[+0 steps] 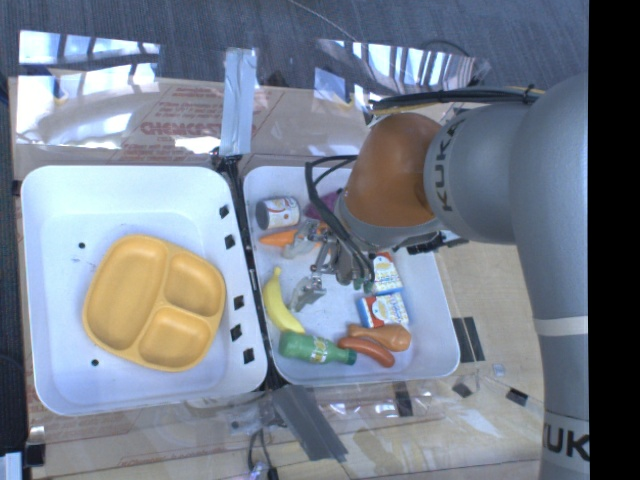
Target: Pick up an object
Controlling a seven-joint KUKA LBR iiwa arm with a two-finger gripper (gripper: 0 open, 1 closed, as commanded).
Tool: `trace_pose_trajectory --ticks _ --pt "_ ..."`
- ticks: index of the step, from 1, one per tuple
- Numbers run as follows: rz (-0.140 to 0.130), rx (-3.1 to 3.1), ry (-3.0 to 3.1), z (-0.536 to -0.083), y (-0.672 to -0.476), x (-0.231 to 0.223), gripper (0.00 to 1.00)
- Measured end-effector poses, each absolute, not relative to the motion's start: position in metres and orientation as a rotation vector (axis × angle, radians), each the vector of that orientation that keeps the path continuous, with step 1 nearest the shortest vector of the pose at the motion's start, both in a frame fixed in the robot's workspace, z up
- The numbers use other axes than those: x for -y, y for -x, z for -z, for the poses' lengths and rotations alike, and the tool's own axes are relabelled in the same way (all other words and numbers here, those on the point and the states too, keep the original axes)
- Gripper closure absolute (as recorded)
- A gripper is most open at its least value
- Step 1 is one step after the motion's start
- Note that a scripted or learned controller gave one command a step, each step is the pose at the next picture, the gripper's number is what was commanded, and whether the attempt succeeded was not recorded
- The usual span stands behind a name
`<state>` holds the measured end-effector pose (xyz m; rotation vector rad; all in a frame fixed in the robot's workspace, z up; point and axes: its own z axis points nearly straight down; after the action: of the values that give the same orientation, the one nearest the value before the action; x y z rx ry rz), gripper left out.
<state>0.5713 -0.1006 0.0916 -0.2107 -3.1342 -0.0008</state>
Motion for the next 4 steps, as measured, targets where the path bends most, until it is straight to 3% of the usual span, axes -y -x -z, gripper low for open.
trace_pose_trajectory --ticks 1,2,3,4 --pt "0.001 3.136 0.202 -0.102 -0.573 0.099 1.0" --pt "0.0 3.113 0.508 -0.262 -0.624 0.069 1.0" --pt "0.0 3.133 0.186 -0.191 -0.57 0.069 1.0" --pt "-0.001 3.144 0.073 -0.209 -0.612 0.073 1.0"
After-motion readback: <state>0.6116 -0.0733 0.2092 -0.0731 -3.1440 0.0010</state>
